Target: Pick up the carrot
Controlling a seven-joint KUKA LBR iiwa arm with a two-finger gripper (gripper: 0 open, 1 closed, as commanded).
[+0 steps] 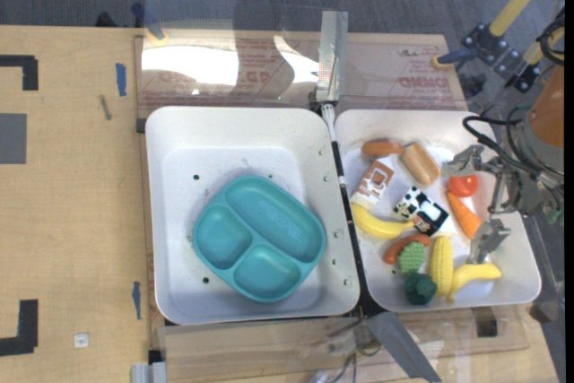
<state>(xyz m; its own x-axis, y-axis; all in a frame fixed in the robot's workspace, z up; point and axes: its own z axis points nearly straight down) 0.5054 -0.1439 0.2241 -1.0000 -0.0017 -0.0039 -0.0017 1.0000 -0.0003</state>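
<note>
The carrot (465, 214) is a short orange cone lying in the right bin (529, 287), near its right side, just below a round red-orange toy (462, 186). My gripper (477, 200) reaches in from the right and sits over the carrot. It is open: one finger (465, 161) stands beyond the red-orange toy and the other (489, 239) on the near side of the carrot. Nothing is clamped between them.
The right bin also holds a sausage (381, 147), a bread roll (419, 162), a small carton (377, 181), two bananas (381, 222), corn (440, 257), broccoli (411, 258) and other toys. A teal divided plate (258, 236) lies in the left bin (170, 193).
</note>
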